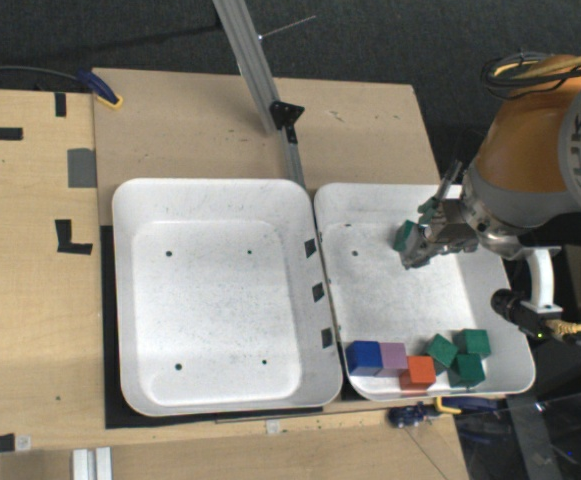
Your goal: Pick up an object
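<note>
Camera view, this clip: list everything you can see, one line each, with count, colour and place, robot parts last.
Bins: 2, white, side by side on the bench; left bin, right bin.
Blue block: 1, blue, right bin's near edge, leftmost of the cluster.
Purple block: 1, pale purple, right of the blue one.
Orange block: 1, orange, near edge, right of the purple one.
Green blocks: 3, dark green, near right corner.
Green block at hand: 1, dark green, at the fingertips; grip unclear.
Metal rail: 1, grey, slanting from the top.
Arm: 1, grey and orange, from the right.
Hand: 1, dark, over the right bin.
</note>
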`<state>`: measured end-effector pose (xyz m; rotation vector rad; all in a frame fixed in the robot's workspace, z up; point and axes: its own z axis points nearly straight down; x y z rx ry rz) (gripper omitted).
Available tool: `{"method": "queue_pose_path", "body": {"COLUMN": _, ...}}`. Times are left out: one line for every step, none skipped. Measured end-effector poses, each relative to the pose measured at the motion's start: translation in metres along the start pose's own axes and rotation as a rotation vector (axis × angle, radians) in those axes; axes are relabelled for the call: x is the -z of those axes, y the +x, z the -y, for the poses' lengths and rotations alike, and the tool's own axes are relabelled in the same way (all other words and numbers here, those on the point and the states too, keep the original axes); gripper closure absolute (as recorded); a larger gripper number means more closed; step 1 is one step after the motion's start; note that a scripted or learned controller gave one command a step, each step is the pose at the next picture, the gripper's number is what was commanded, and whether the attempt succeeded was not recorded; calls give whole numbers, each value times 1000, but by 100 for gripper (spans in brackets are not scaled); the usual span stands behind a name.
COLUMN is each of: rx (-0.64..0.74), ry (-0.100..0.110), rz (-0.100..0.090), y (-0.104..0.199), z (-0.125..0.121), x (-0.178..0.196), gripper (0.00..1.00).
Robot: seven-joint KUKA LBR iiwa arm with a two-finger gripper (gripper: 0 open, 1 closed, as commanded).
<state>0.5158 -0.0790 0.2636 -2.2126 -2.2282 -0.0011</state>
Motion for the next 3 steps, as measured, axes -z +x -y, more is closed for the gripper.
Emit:
{"method": "queue_pose_path", "body": {"rx": -1, "ry": 2, "rz": 1, "y": 44, "z": -7, "x": -8, "gripper": 100}}
{"method": "queue_pose_path", "body": {"rx": -1, "ry": 0, "rz": 1, "y": 87, "z": -26, "x": -9, "gripper": 100}}
{"method": "queue_pose_path", "body": {"rx": -2, "ry": 2, "rz": 1, "y": 131, "z": -35, "x": -23, "gripper": 100}}
